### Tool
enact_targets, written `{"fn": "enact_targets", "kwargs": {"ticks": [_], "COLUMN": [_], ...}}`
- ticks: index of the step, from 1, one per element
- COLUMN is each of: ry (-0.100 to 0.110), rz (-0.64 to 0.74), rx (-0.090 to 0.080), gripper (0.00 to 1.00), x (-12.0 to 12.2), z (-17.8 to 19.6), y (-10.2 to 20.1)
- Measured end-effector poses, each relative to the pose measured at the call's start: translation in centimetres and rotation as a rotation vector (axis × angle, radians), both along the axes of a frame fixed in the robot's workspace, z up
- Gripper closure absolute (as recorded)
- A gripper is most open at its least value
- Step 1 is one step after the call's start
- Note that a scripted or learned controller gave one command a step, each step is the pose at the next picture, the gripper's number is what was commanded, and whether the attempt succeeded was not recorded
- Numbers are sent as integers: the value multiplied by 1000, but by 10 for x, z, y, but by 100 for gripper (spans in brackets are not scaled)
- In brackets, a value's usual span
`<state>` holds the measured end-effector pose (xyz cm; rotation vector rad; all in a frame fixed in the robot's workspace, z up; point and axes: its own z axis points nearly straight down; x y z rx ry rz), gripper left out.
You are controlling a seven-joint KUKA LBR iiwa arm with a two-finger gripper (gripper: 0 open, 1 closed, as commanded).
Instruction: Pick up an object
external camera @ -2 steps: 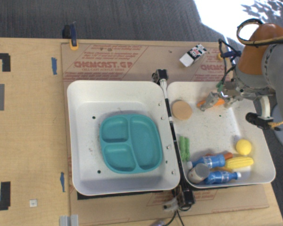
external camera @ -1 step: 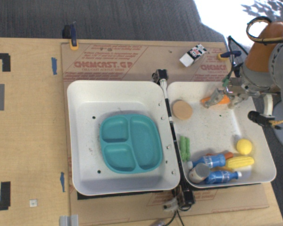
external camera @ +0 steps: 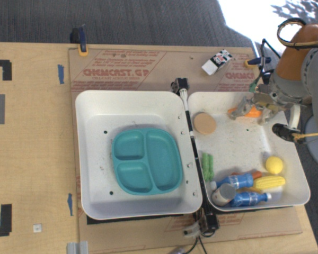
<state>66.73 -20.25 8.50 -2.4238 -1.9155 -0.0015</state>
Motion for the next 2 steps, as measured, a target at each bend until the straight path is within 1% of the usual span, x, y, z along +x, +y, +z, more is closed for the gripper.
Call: {"fn": "enact_targets", "kwargs": {"ticks": [1, 2], "ry": [-20, -10], "rz": [275, 146], "rx": [-13, 3], "gripper": [0, 0], "x": [-6, 1], "z": [0, 1], "y": [0, -3]}}
